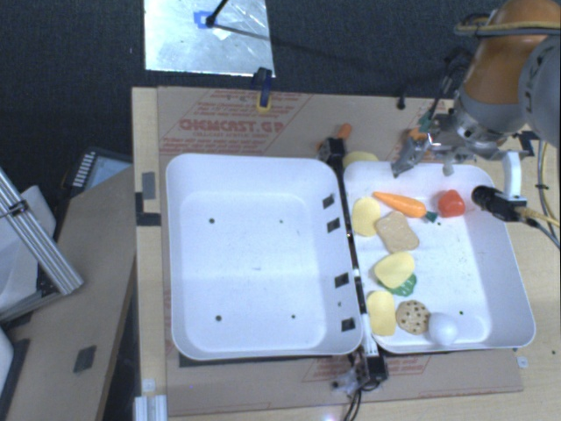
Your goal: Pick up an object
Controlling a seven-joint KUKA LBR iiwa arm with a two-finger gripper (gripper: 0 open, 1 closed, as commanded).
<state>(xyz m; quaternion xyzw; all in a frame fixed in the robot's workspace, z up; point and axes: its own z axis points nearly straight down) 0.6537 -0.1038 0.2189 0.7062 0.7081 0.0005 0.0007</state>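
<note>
While the toy food lies crowded in the right bin (504, 274), the gripper (410, 158) hangs above that bin's far rim, carrying nothing visible; whether it is open or closed cannot be told; the carrot (400, 203) and the red tomato (450, 203) lie nearest, likely targets; the left bin (254, 253) waits alongside.

The arm (517, 51) is cut off by the frame's edge at 3 o'clock. Whether the pincer (410, 158) stands open or closed is too small to tell. A yellow piece (360, 158) at 12 o'clock of the right bin (504, 261) is half hidden behind its rim. The metal frame (26, 244) at 9 o'clock runs out of the picture.
</note>
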